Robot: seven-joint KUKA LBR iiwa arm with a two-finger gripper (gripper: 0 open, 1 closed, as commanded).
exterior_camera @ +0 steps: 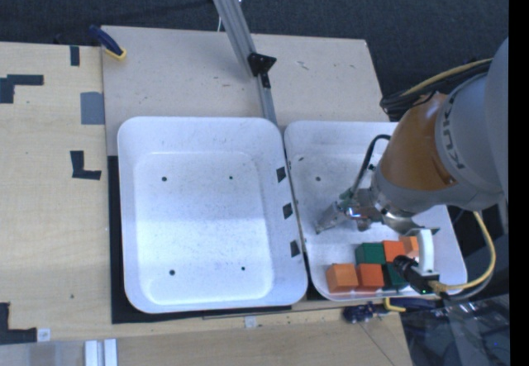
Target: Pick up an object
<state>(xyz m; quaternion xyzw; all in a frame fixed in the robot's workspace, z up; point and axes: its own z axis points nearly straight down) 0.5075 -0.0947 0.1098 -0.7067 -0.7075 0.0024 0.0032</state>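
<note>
Several small blocks lie in the near corner of the right bin (326, 149): an orange block (340, 277), a second orange block (371, 275), a green block (370, 254) and another orange block (397, 248). A dark green piece (400, 273) lies beside them. My gripper (343, 213) hangs low over the middle of the right bin, just up and left of the blocks, with nothing visibly held. The arm's orange band (413, 154) covers the bin's right side.
The left bin (128, 145) sits beside the right one, their rims meeting at the middle. A grey metal rail (235, 17) slants down from the top to the bins' shared rim. A blue and yellow item (108, 41) lies at the bench's far left corner.
</note>
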